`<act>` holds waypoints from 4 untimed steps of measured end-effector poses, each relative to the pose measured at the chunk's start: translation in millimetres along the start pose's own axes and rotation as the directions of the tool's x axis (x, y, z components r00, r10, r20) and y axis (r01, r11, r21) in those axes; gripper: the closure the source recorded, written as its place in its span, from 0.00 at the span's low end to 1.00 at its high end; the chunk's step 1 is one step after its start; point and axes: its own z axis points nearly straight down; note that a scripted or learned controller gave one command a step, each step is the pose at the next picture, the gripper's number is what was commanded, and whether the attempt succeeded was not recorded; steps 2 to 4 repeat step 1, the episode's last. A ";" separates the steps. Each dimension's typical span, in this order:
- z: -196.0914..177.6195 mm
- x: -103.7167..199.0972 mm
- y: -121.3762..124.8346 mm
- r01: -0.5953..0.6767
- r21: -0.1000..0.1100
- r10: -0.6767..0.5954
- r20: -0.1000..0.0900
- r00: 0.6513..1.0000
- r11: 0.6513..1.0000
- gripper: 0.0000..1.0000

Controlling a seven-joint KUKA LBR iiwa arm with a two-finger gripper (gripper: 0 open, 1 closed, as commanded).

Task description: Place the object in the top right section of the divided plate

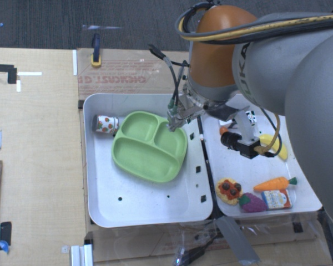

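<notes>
**Ana:** Pale wooden bench (39,148), two shallow white bins on it side by side. What's in the left bin (100,204)?

**Ben:** A green divided plate (147,162) with three sections, and a small cup (105,124) with a red pattern lying on its side just beside the plate's upper left rim.

**Ana:** And the arm?

**Ben:** The gripper (176,121) hangs over the plate's top right section (172,143), its tip right at that section's upper edge. Grey arm and orange band fill the space above the right bin (311,201).

**Ana:** Is it carrying anything?

**Ben:** I can't tell. The tip is small and dark against the plate, so whether it is spread or pinching something isn't readable, and I can't make out any object there.

**Ana:** So where is the task's thing?

**Ben:** Not clear which one it is. All three sections look bare. The right bin has a toy carrot (273,183), a purple bunch of grapes (252,203), a small pizza-like piece (228,188), a little carton (276,199), something yellow (269,142) partly behind the black cabling.

**Ana:** Progress, then?

**Ben:** My guess: the arm is over the right target, but nothing sits in that section yet, so the placing is left to do
</notes>
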 end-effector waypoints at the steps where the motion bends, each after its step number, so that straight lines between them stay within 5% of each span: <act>1: 26.7 -8.3 -89.4 -0.016 0.003 0.016 -0.002 1.000 1.000 1.00; 4: 26.7 -8.3 -89.4 -0.016 0.003 0.016 -0.002 1.000 1.000 1.00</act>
